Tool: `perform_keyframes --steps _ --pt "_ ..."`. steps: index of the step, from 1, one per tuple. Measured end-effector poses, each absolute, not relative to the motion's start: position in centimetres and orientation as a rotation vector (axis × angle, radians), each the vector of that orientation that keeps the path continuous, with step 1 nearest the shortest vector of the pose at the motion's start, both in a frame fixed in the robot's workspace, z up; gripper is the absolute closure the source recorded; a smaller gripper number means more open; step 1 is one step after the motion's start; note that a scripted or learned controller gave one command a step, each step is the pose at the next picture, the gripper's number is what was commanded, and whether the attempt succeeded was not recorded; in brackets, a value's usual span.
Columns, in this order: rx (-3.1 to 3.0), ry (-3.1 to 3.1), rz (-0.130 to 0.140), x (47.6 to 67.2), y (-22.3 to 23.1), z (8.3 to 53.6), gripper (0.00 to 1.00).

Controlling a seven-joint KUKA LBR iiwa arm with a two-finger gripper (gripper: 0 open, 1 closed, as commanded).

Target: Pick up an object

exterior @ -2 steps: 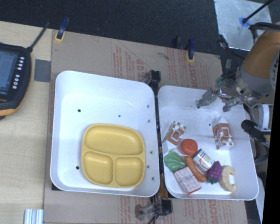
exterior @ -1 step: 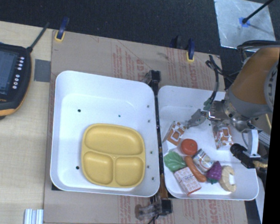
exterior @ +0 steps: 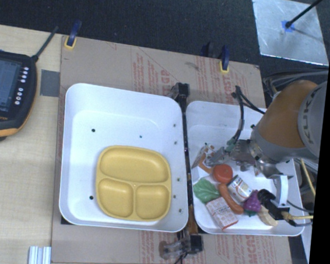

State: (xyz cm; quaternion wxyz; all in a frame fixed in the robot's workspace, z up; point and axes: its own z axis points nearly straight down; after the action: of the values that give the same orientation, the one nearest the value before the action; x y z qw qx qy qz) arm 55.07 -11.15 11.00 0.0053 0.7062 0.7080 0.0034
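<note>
The right bin holds several small objects in its lower half. Among them are a red round piece, a green leafy piece, an orange sausage-shaped piece, a purple grape bunch, a small can and a small printed box. My gripper reaches in from the right, low over the bin's left-middle, just up and left of the red piece. The grey arm covers the bin's right side. Nothing is visibly held.
The left bin holds a yellow divided plate. A black divider bar runs between the bins. A control pendant lies on the bench at far left. Cables hang by the arm.
</note>
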Motion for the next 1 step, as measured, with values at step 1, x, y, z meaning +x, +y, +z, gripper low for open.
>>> perform_keyframes --steps 1 --pt "2.216 2.227 -0.002 64.48 -14.52 15.30 0.00"
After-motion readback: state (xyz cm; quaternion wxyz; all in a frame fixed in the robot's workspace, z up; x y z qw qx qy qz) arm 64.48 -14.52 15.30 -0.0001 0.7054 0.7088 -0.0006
